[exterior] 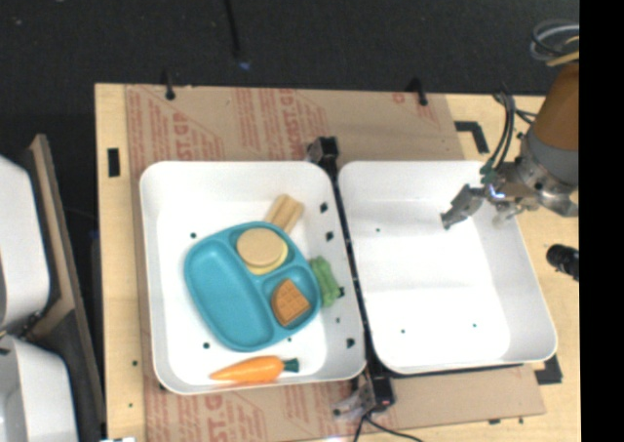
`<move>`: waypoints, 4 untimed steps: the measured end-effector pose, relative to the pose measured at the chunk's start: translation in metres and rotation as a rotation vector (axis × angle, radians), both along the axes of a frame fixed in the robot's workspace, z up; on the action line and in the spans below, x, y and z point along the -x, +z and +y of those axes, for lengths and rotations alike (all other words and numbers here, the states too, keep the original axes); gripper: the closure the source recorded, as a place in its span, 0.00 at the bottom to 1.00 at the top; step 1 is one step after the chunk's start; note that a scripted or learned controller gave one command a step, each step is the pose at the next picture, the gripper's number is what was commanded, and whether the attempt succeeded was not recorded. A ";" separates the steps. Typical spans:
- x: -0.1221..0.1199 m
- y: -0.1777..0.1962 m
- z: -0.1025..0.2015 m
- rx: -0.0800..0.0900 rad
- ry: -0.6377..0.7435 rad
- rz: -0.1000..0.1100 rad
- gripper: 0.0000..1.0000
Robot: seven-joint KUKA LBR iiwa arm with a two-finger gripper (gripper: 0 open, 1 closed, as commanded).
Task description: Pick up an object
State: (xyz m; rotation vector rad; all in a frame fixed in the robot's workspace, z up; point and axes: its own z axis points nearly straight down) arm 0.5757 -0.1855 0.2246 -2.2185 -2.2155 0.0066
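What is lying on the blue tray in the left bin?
On the blue tray: a round tan cracker and a brown waffle piece. Whatever lies under the tray is covered.

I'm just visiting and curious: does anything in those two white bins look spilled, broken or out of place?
Nothing looks spilled or broken. The blue tray sits askew in the left bin, holding a round cracker and a waffle piece. A toy carrot lies loose beside it.

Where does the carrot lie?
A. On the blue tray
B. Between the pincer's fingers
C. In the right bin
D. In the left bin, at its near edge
D: the carrot lies on the left bin's floor, nearer than the blue tray.
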 end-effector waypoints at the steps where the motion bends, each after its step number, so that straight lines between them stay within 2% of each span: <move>1: -0.002 0.004 0.000 0.001 0.001 -0.008 0.00; 3: -0.012 -0.116 0.002 0.001 0.000 -0.003 0.00; 4: -0.012 -0.124 0.002 0.002 0.000 -0.007 0.00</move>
